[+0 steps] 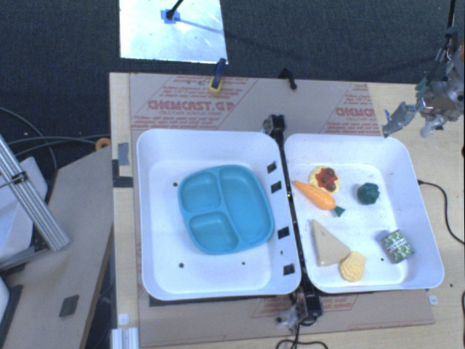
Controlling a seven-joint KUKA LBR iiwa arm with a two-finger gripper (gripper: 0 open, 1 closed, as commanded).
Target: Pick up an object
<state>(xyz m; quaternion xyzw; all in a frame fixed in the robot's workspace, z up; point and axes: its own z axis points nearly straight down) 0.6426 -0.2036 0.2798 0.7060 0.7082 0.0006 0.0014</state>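
The right bin (425, 257) holds several toy foods: an orange carrot (315, 195), a small yellow tart with red topping (324, 178), a dark green lump (368, 193), a tan wedge (328, 244), a yellow waffled cracker (353, 267) and a small green-and-white box (397, 246). In the left bin (156, 195) lies a blue compartment plate (225, 209). My gripper (412, 124) hangs at the right bin's far right corner, above its rim and well away from every object. It is open with nothing between its fingers.
Black clips (280, 195) line the seam between the two bins. A shiny metal sheet (171, 20) lies beyond the bench at the top. An aluminium strut (29, 202) and cables stand off the bench to the left.
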